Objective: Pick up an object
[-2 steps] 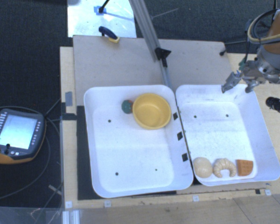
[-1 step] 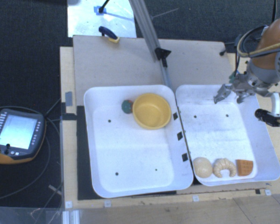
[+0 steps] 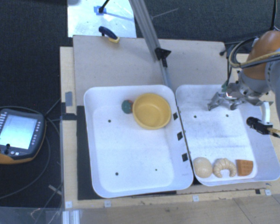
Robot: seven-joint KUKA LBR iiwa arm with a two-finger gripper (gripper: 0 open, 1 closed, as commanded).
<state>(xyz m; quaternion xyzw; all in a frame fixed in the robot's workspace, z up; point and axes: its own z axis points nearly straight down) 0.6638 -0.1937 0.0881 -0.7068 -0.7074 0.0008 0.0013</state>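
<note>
My gripper (image 3: 222, 106) hangs over the far part of the right bin (image 3: 224, 134), its fingers spread open with nothing between them. Along that bin's near edge lie a cream egg-shaped piece (image 3: 202, 167), a pale croissant (image 3: 225, 167) and an orange-brown block (image 3: 244, 167), all well in front of the gripper. The left bin (image 3: 126, 157) holds a yellow bowl (image 3: 151, 111) at its far right, and a small dark green ball (image 3: 127, 107) touches the bowl's left side.
A metal pole (image 3: 147, 24) slants down to the bench behind the bins. A control pendant (image 3: 15, 134) lies on the floor at the left. The raised rims of the two bins meet in the middle.
</note>
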